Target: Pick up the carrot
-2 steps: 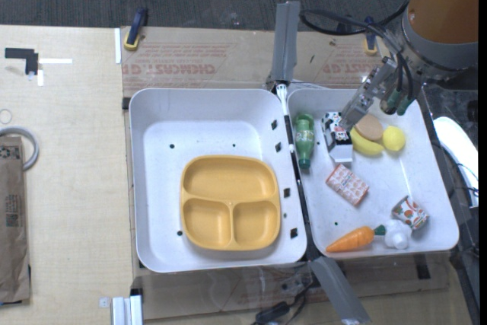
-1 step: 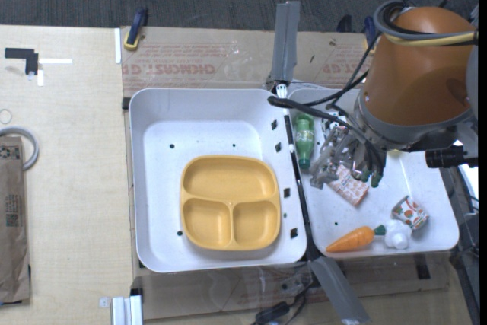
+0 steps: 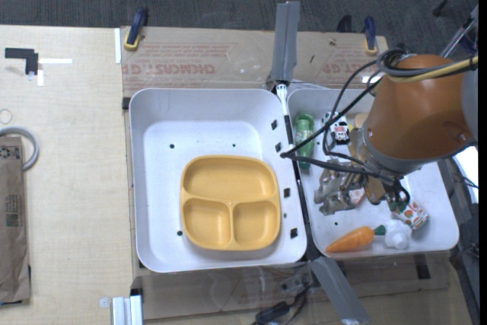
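Note:
The orange carrot (image 3: 351,240) lies on its side near the front wall of the right bin (image 3: 445,240), its green tip pointing right. My gripper (image 3: 336,192) hangs in the middle of that bin, just above and slightly left of the carrot and apart from it. The orange-banded wrist (image 3: 418,114) covers much of the bin behind the gripper.
A green bottle (image 3: 304,137) lies at the right bin's left wall. A white lump (image 3: 396,238) and a small printed carton (image 3: 415,216) sit right of the carrot. The left bin (image 3: 152,164) holds a yellow divided plate (image 3: 230,203). A brown bag (image 3: 11,217) lies at far left.

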Motion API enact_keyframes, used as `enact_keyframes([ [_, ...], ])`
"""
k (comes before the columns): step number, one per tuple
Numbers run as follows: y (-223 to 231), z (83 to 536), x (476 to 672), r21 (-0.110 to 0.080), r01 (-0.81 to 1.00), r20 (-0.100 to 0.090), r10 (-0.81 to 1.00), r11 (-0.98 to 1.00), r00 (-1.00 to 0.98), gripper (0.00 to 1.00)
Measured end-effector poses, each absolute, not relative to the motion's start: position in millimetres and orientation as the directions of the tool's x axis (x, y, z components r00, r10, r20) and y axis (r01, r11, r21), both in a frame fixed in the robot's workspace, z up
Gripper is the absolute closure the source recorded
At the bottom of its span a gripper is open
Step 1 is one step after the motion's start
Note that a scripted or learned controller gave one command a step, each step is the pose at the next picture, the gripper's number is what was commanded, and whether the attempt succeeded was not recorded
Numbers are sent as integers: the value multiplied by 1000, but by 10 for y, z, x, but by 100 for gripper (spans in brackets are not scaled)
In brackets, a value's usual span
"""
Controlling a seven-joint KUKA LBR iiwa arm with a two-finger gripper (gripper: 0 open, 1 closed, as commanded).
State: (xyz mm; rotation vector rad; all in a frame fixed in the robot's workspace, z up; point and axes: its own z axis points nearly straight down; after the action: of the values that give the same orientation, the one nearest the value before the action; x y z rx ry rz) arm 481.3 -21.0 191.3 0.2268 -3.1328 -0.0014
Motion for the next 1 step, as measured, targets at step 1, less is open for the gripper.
enact_keyframes([
  [1,-54,2048,5628,0,-390,-5,-390,921,-921,100],
])
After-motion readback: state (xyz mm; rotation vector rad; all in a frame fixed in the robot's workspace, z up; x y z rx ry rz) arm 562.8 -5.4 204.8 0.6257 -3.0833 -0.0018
